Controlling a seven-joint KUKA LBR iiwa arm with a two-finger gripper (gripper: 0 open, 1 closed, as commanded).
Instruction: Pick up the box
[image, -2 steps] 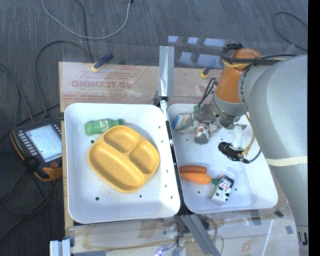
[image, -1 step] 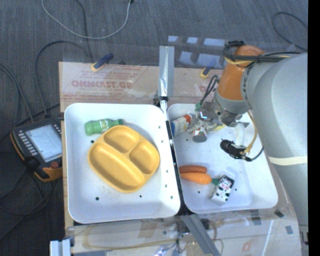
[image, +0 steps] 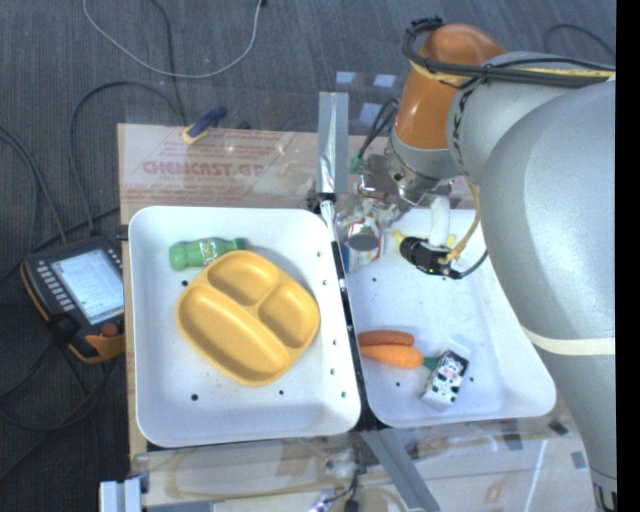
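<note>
Looking down on a tabletop with two shallow white bins side by side. In the right bin (image: 500, 390), the box (image: 444, 378), small, white with dark patches like a cow-print carton, lies near the front edge, just right of an orange carrot (image: 392, 354) and a reddish sausage-like piece (image: 385, 338). Nothing touches the box, so the pick-up looks not yet begun: reaching, closing and lifting all remain.

A grey arm with an orange band enters from the right. Its pincer (image: 362, 225) sits at the far end of the right bin, close to the wall shared by the two bins. Whether it is open or closed cannot be told amid the glare and cables. The box is well apart from it, toward the front and somewhat right.

The left bin (image: 160, 400) holds a yellow divided tray (image: 248, 315) and a green bottle (image: 205, 251).
</note>
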